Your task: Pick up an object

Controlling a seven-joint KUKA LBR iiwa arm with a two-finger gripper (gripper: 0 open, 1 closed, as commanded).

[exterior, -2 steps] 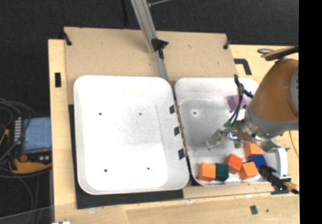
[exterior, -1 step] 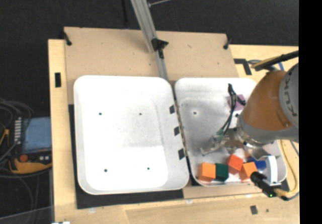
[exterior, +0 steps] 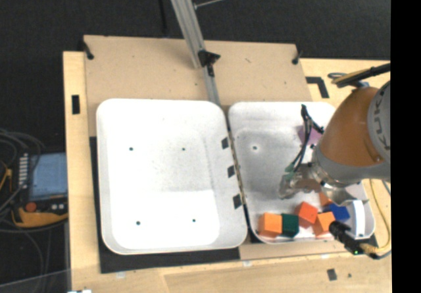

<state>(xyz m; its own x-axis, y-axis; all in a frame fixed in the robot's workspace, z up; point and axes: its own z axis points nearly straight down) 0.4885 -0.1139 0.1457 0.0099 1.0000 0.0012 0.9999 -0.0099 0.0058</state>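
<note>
My gripper [exterior: 288,187] hangs low over the right bin [exterior: 263,133], just above the blocks gathered along its near edge. There lie an orange block [exterior: 270,223], a green block [exterior: 290,224], a second orange block [exterior: 308,212], a third orange block [exterior: 325,221] and a blue block [exterior: 339,211]. A purple piece [exterior: 310,133] peeks out behind the arm's orange band. The wrist hides the fingers from above, and nothing shows between them.
The left bin [exterior: 164,173] lies beside the right one. A slanted metal rod [exterior: 187,15] rises from the back of the bench. A blue device with cables [exterior: 46,176] sits off the bench on the left.
</note>
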